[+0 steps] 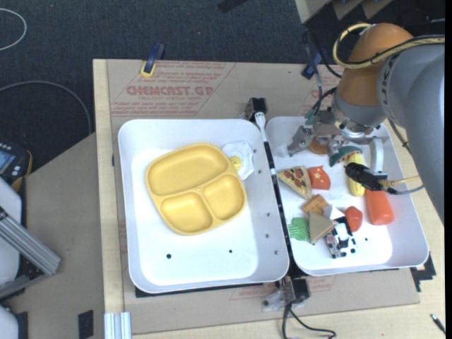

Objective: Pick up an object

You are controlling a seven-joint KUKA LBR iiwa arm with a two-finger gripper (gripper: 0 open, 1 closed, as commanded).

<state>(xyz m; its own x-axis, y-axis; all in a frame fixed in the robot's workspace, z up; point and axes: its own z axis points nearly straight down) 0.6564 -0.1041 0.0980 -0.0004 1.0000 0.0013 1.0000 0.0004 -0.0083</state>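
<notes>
Hovering over the far end of the right bin [409, 249], the gripper [319, 141] is seen; its jaw state cannot be told. A pizza slice [296, 179] lies just nearer, apart.

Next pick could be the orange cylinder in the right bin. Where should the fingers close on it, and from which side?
Probably grip the orange cylinder across its narrow middle, coming straight down from above. It lies on its side near the right bin's right wall, long axis running roughly up-down in the view, so close the fingers left-right. Its left side is freer; the corn cob sits just above-left.
</notes>
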